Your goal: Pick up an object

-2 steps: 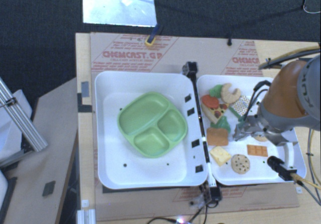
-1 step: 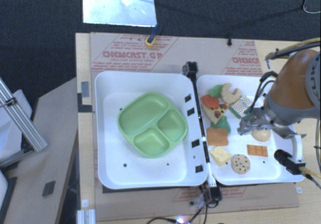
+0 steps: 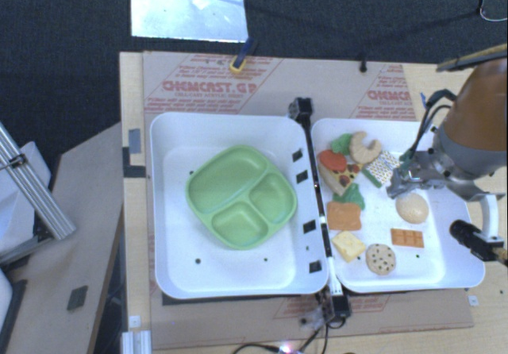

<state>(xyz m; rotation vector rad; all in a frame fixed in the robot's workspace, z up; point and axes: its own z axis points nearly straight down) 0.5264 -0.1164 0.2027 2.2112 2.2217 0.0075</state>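
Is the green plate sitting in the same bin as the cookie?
No, the green plate lies in the left bin, while the cookie lies in the right bin with the other toy food.

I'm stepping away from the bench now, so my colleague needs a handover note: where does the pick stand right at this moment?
Gripper: low over the right bin, at the upper edge of the pale egg-shaped piece; nothing visibly held.
Things: toy foods all lie in the right bin, including a cookie, a waffle, a cheese wedge and an orange square. The green divided plate sits in the left bin.
Done: arm brought over the food.
Left: grasp one item and lift it.
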